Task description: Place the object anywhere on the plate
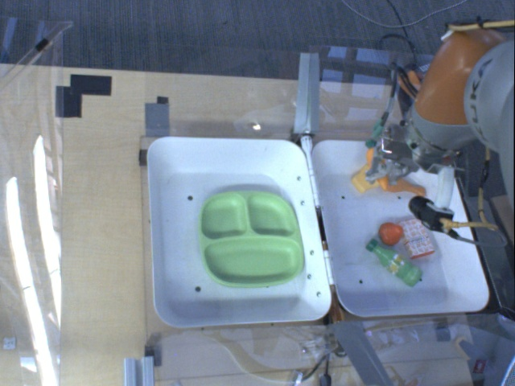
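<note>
Now gripper [393, 159] hangs over the orange piece [378, 182], likely lining up a pick; its hold, cannot tell; plate [249, 240] sits left.

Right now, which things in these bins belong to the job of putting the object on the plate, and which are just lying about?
Job: green divided plate; gripper; yellow and orange item right by the gripper, likely the object.
Lying about: green bottle; small red-orange ball; pink and white packet.
</note>
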